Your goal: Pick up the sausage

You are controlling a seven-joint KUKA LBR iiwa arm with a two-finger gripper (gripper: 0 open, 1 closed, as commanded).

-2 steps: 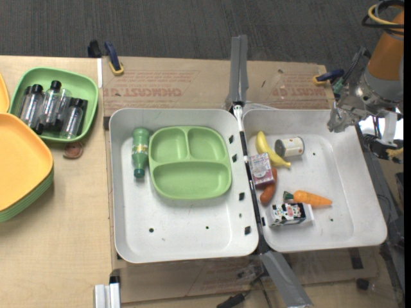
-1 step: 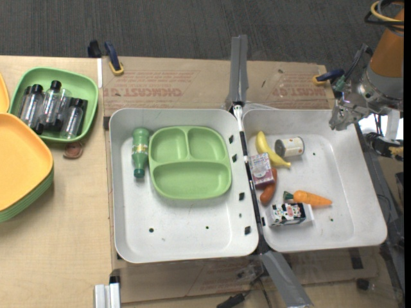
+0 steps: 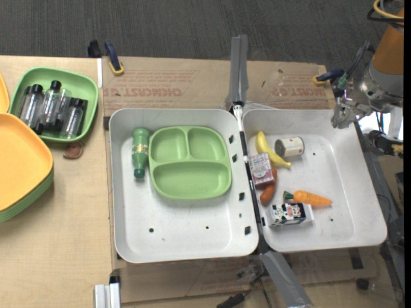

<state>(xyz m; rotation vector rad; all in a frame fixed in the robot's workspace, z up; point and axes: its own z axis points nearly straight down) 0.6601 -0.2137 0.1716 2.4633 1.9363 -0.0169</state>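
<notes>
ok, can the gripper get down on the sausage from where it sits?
Probably, but tight. The sausage lies against the right bin's left wall, its top under the small carton. The gripper hangs over the far right corner.

Pretty bright, even light overall, looks like it's coming from overhead. The two white bins [image 3: 186,249] are the brightest bit and nearly wash out, with a blown-out patch of glare at the right edge next to the arm [image 3: 385,63]. Shadows are soft and short, just thin ones under the green tray [image 3: 190,162] and the carrot [image 3: 311,199]. The dark carpet [image 3: 192,11] up top stays dim. Slightly soft and grainy everywhere, small labels aren't readable.
</notes>
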